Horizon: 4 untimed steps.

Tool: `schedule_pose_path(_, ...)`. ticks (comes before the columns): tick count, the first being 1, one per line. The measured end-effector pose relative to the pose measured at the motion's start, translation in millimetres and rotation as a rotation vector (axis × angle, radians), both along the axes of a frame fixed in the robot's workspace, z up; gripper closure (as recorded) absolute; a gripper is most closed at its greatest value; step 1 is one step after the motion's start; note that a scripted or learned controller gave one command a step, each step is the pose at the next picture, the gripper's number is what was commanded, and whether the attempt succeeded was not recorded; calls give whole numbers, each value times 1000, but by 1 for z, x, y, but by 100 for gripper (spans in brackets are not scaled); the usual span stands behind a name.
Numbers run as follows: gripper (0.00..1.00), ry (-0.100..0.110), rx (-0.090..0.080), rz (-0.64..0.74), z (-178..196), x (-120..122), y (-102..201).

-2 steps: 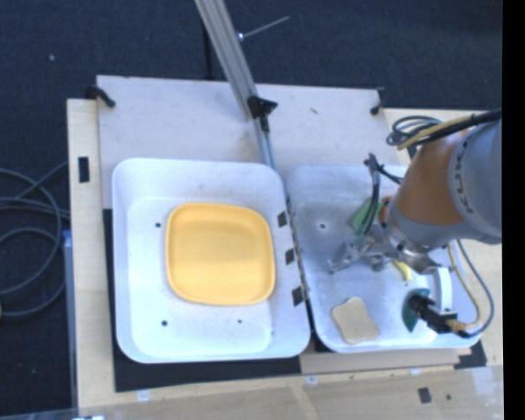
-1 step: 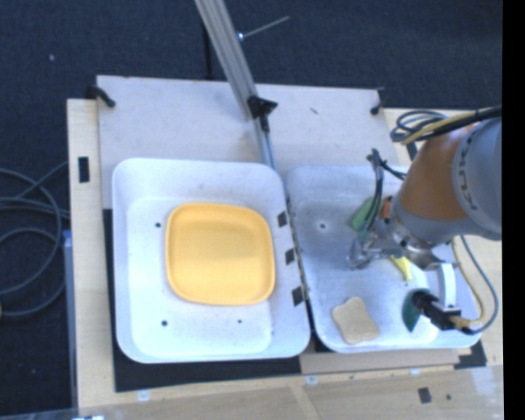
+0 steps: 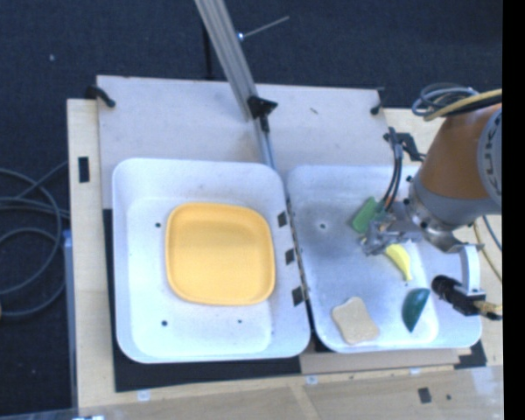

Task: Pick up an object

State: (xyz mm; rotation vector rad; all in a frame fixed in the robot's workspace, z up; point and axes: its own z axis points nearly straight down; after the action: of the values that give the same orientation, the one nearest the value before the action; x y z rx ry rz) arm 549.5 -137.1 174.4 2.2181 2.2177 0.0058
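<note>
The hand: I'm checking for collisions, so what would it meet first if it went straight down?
Probably the small yellow banana-shaped piece beside the hand, or the white bin floor; depth is unclear.

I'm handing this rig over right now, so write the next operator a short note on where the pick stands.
Gripper: low in the right bin, between the green piece and the banana; finger state unreadable.
Things: tan bread slice and dark green piece lie near the right bin's front edge. Yellow plate sits in the left bin.
Done: arm is down among the objects.
Left: confirm a grasp, then lift; nothing is visibly held.
</note>
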Motion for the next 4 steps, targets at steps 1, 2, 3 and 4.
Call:
schedule_pose_path(1, 100, 1, 0, 0, 50, -8, -4)
schedule_pose_path(2, 100, 1, 0, 0, 102, -7, -5)
schedule_pose_path(3, 100, 5, 1, 3, 90, -3, 55)
schedule_pose_path(4, 100, 5, 2, 4, 93, 8, 107)
